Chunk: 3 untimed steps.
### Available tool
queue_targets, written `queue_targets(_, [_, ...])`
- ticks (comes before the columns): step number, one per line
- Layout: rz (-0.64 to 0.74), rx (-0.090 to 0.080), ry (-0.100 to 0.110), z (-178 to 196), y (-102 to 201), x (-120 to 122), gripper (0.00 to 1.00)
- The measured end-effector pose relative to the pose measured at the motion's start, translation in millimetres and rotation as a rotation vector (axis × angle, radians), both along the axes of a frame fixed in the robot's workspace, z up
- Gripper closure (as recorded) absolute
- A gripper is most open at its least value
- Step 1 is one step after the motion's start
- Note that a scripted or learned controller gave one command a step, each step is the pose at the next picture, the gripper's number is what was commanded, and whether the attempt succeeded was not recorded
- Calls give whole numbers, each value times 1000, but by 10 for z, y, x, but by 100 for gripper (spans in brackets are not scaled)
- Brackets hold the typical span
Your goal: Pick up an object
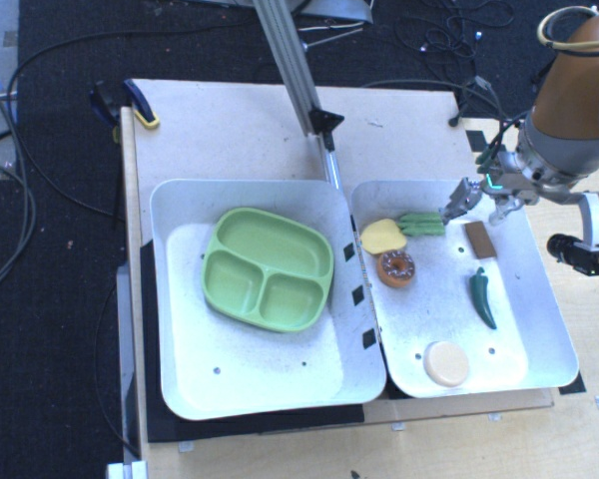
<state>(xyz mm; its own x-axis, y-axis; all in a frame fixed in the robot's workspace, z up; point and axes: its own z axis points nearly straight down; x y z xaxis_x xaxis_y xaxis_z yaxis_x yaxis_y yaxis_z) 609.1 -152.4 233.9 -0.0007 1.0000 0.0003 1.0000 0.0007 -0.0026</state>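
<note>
My gripper (476, 204) hangs over the back of the right bin (539, 307), its fingers spread apart with nothing between them. Just below it lies a brown block (479, 239). A light green bean pod (421, 224) sits to its left, touching a yellow piece (382, 236). In front of those is a chocolate doughnut (395, 267). A dark green pepper (482, 298) lies toward the bin's right side, and a cream round disc (446, 362) rests near the front edge.
The left bin (180, 367) holds a green divided plate (268, 268). A grey metal pole (292, 53) slants in from the top to the bins' back divider. The arm's orange band (575, 73) and grey wrist stand at the right.
</note>
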Motion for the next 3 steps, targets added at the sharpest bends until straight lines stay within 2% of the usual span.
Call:
queue_targets(1, [1,-1,-3,13,0,8,0])
queue_targets(2, [0,-1,0,-558,-18,100,0])
queue_targets(3, [-1,-1,0,-996,-33,54,0])
